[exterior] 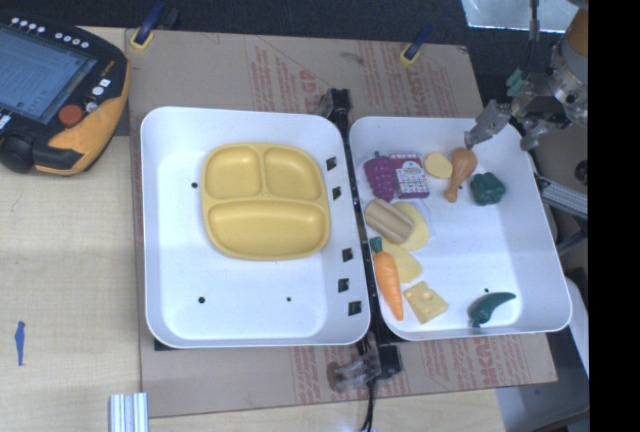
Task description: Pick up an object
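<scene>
Right bin (pixel 530 250), picking stock: toy foods are lying loose and reachable, a drumstick (pixel 459 171) nearest the tool (pixel 508 127), which is hovering over the far corner, fingers seemingly apart on nothing; left bin (pixel 170 250) is keeping a yellow tray (pixel 266 200).

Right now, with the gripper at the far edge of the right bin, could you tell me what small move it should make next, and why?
Probably ease the gripper down and slightly left toward the drumstick. It hangs over the right bin by its far rim, and the drumstick is the nearest toy, with bare floor beside it; the dark green piece is close too.
</scene>
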You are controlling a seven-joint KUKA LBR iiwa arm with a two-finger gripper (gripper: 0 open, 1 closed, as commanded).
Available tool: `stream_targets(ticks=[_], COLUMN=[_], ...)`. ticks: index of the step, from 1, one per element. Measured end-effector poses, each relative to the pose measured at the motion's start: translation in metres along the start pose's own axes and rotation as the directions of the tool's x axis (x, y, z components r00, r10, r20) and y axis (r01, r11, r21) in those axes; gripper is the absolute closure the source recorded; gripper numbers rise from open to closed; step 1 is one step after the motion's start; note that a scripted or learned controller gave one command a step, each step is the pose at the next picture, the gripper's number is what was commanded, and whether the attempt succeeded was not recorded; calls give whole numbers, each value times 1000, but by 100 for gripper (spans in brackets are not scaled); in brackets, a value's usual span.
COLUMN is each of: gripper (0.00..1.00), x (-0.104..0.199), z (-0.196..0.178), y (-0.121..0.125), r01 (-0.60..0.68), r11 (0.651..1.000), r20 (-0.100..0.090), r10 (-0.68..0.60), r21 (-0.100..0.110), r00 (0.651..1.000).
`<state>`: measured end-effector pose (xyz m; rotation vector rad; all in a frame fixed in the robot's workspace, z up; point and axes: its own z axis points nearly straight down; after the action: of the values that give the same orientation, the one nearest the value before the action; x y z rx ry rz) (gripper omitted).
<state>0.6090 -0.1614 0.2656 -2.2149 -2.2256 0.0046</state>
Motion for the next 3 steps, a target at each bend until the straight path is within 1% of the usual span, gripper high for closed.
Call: stream_targets(ticks=[1,2,3], gripper=[0,0,0], x=[-45,-11,-33], z=[168,174,173], y=[33,48,48], r01=[-2,4,-3], r11=[1000,1000,1000], r20=[0,-1,1], r10=[2,-4,3], r21=[10,2,-2], r00=[1000,1000,1000])
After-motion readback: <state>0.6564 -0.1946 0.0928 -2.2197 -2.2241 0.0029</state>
